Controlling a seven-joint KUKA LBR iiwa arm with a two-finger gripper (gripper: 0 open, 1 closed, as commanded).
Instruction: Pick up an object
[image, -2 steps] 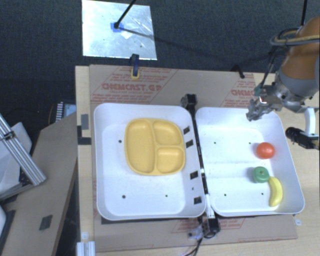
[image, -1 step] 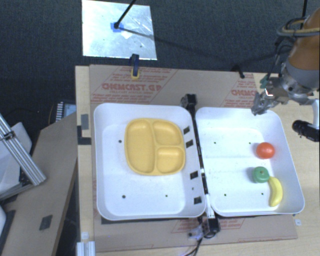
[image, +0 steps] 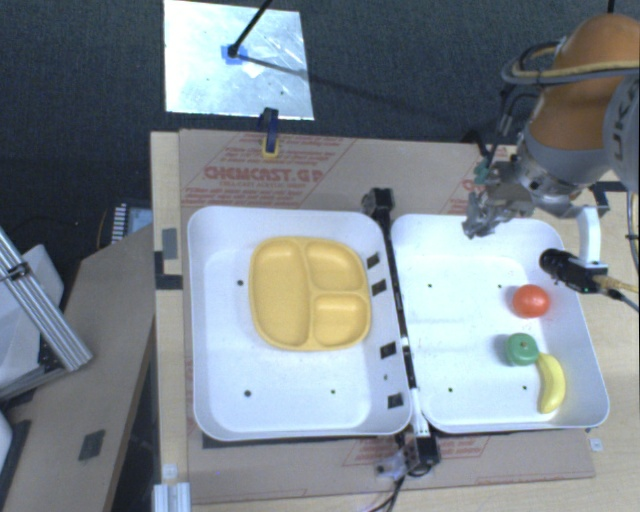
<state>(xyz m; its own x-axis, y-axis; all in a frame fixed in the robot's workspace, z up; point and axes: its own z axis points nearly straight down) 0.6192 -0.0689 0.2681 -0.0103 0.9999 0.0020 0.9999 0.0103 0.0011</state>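
The tomato (image: 531, 300), the green fruit (image: 521, 348) and the banana (image: 551, 383) lay close together in the right bin (image: 450, 300), near its right wall. Your pincer (image: 482, 222) hung well apart, over the far rim; I could not tell how open it was. Coming down between such crowded things, it could push them away.

Both bins, left bin (image: 215, 330) and right bin (image: 450, 300): smooth white plastic, slight sheen. Divided tray (image: 308, 293): yellow plastic, matt to satin. Tomato (image: 531, 300), green round piece (image: 521, 348) and banana (image: 550, 383): smooth toy-like plastic, faint gloss on the tomato. Board under the bins (image: 270, 172): brown printed cardboard, matt. Sheet above it (image: 238, 60): reflective, foil-like. Floor covering (image: 70, 90): dark, rough, carpet-like. Gripper (image: 487, 215): dull grey metal.
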